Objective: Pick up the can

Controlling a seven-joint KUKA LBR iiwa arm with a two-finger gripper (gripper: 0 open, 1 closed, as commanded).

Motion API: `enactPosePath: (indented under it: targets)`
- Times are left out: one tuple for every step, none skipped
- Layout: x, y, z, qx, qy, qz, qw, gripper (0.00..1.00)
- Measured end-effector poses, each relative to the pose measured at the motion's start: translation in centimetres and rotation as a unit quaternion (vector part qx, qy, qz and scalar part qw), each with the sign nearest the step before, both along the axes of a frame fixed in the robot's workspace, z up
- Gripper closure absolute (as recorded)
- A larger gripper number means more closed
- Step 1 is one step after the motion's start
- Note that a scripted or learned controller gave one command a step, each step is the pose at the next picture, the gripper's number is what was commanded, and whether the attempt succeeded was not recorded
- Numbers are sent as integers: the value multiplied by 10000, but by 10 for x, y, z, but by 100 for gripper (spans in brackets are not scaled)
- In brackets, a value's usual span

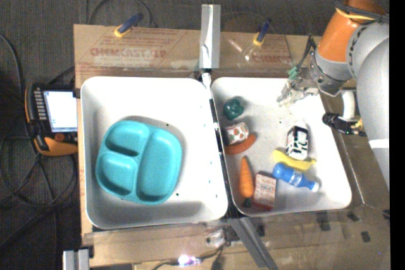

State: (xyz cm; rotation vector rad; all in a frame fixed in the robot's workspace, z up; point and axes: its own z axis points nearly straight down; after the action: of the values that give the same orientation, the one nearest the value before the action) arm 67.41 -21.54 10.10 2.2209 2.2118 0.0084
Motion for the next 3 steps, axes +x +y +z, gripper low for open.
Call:
enactPosePath:
  targets:
    - [1,8,-1,73,36,30,10000,0]
    - [-85,3,-7,58,-35,-341,9994,0]
    - [-85,3,-7,58,-35,-340,9994,0]
